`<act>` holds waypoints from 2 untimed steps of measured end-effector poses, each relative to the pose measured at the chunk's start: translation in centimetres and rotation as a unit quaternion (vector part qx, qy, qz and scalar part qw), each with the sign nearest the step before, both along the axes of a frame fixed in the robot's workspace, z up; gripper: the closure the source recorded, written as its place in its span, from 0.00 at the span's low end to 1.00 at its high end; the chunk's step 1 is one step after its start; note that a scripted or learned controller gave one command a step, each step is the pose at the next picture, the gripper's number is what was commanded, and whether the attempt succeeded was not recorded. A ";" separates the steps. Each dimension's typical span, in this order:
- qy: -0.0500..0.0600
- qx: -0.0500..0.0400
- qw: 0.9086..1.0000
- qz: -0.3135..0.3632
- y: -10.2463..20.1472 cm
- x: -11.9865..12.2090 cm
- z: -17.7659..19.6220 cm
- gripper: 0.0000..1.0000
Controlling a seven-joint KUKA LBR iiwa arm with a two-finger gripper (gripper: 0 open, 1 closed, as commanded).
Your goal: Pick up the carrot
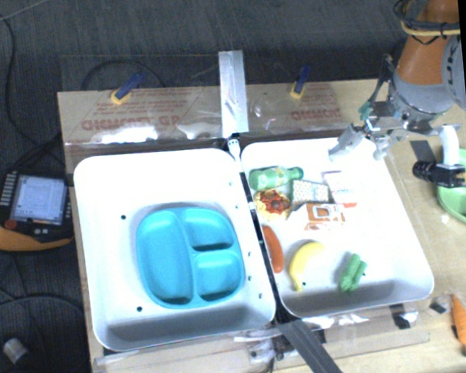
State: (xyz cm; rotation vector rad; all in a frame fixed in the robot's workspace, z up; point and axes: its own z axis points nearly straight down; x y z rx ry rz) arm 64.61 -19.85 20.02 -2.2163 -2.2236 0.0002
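Note:
An orange carrot [273, 249] lies lengthwise in the right bin [401, 231], close against its left wall and just left of a banana [304, 259]. My gripper [358, 137] hangs over the bin's far right corner, well away from the carrot and up to its right. Nothing shows in the gripper. The grey arm with its orange band [426, 48] reaches in from the upper right.
The right bin also holds a green bottle [275, 176], a red-and-yellow packet [273, 203], white cartons [323, 200] and a green toy [351, 272]. A blue divided tray [192, 253] fills the left bin. Another small carrot-like piece [464, 328] lies on the bench outside, lower right.

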 end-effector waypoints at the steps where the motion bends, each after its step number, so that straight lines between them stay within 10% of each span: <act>1: -0.007 -0.001 0.995 -0.101 -0.4 -4.0 -9.8 0.00; 2: 0.001 -0.003 0.935 -0.354 -0.8 -5.2 -3.3 0.00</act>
